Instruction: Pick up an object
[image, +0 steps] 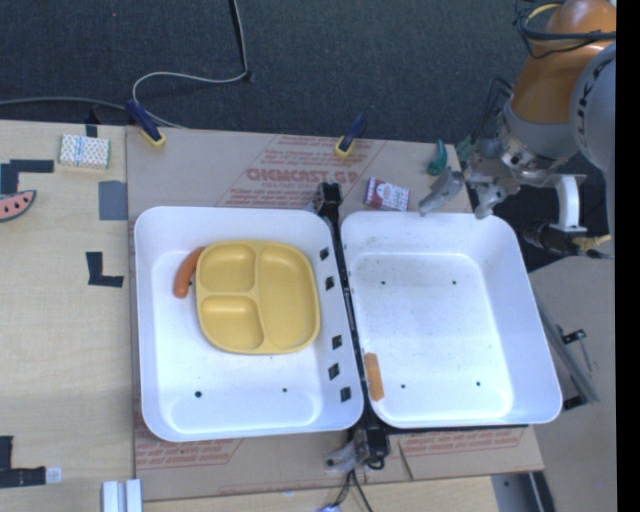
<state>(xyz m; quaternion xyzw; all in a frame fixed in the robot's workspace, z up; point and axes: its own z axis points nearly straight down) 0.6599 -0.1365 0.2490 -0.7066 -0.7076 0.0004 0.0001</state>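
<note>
A: Bins first. Two white ones sit side by side on the counter (60, 330), on a sheet of brown cardboard (290, 175). The left bin (165, 405) holds a yellow plate (258, 297) with three compartments, lying flat in the bin's upper half.

B: And the sausage?

A: An orange sausage (185, 273) lies just beside the plate's left edge, touching or nearly touching it. Its long axis runs from upper right to lower left, slightly tilted off the vertical of the picture.

B: Anything in the right bin (520, 300)?

A: A second, smaller orange piece (373, 376) lies against the bin's left wall, near the lower corner. Its long axis runs almost straight up and down the picture, its lower end leaning a little right. The bin floor is speckled with dark marks.

B: Where is the arm?

A: The arm (560, 80) comes in at the upper right, its orange band at the top corner. The tool (455, 195) hangs over the right bin's upper rim, well apart from both orange pieces. Its two grey fingers (436, 197) are spread, with nothing between them.

B: Other things on the counter?

A: A small red-and-white packet (386, 194) lies just above the bins' joint, and a blue-and-yellow clamp (146, 122) and another clamp (350, 138) grip the cardboard's top edge. A white sponge (84, 152) sits at far left.
</note>
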